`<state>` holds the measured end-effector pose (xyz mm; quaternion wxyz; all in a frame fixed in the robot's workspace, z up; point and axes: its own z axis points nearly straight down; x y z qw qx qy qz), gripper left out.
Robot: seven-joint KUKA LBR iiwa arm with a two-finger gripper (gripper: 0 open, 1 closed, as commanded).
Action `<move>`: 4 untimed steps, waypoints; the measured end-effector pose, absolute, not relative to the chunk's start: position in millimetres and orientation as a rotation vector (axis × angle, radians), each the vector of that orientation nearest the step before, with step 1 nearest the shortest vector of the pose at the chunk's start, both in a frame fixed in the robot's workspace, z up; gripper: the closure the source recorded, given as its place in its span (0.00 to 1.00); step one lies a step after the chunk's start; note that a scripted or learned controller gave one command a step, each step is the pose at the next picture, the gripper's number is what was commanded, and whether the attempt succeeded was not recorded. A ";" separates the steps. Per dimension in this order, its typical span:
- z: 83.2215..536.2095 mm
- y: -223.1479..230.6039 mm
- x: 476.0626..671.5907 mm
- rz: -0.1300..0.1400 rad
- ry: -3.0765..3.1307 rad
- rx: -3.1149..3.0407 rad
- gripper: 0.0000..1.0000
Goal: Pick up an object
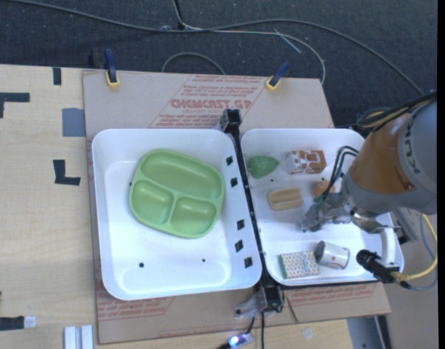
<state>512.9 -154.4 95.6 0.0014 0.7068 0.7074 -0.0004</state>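
Wooden worktop (33, 195) | claw (313, 220) low in right bin (346, 138), beside tan block (284, 198) | grip: can't tell

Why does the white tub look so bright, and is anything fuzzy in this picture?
In the camera view, strong light washes out the floor of the left bin around the green plate, which casts a soft shadow. The small things in the right bin look soft, and the gripper is too blurry to make out clearly.

Right bin (299, 134) — green lump (262, 166), tan block (284, 198), patterned box (298, 265), grey cylinder (331, 254).
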 end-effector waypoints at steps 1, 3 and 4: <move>157.0 -150.8 510.4 0.002 2.222 2.219 1.00; 221.5 -99.4 522.7 0.002 2.229 2.214 1.00; 225.7 -38.4 532.0 0.001 2.231 2.215 1.00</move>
